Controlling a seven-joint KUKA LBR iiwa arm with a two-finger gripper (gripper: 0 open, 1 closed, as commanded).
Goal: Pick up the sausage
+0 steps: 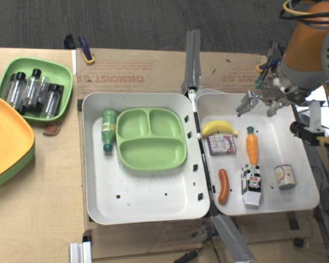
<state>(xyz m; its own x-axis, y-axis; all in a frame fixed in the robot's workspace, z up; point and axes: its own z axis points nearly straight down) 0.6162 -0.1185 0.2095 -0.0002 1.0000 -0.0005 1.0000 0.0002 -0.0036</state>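
- Sausage [223, 186] lies flat in the right bin [304, 196], hard against that bin's left wall, long axis running toward the camera; just left of the milk carton [251, 184], with a narrow gap between them.
- Handling guess: small toy piece, likely light, smooth plastic skin, so slippery and apt to roll or squirt out of a pinch; rounded ends give no purchase.
- Best hold, judged from the lie: across the short width at mid-length, fingers straddling left and right. The wall on its left leaves little room for one finger, so that side could jam or nudge it.
- Gripper [259, 105] hangs over the back of the right bin, well apart from the sausage, past the banana [219, 128] and the pink box [221, 144].
- Fingers [245, 105] look spread wide, pointing down, nothing between them.
- Arm comes in from the right, orange band above the wrist, wrist tilted toward the bin's back rim.
- Carrot [252, 146] and small can [285, 177] also sit in the right bin, clear of the sausage.
- Pick not yet started.
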